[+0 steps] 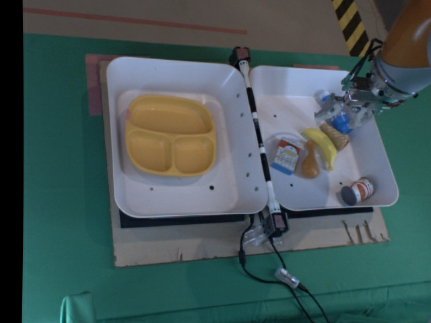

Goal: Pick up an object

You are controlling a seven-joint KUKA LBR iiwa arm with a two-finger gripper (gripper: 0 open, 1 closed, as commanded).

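Hovering over the right bin [377,155], the gripper [343,112], its grip impossible to judge, meets a blue object [341,123], a banana [324,147] just below-left.

dim, even overhead light; soft shadows under bins [178,204]; mild sheen on white plastic; corners darker, perhaps vignetting; slight blur overall, small items soft.

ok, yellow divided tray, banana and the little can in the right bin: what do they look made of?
Yellow divided tray: likely moulded plastic, matte, uniform colour, rounded compartment walls. Banana: probably plastic toy food, even yellow, smooth; real fruit can't be ruled out. Can: printed label with a dull grey end, so metal or plastic; too small to tell.
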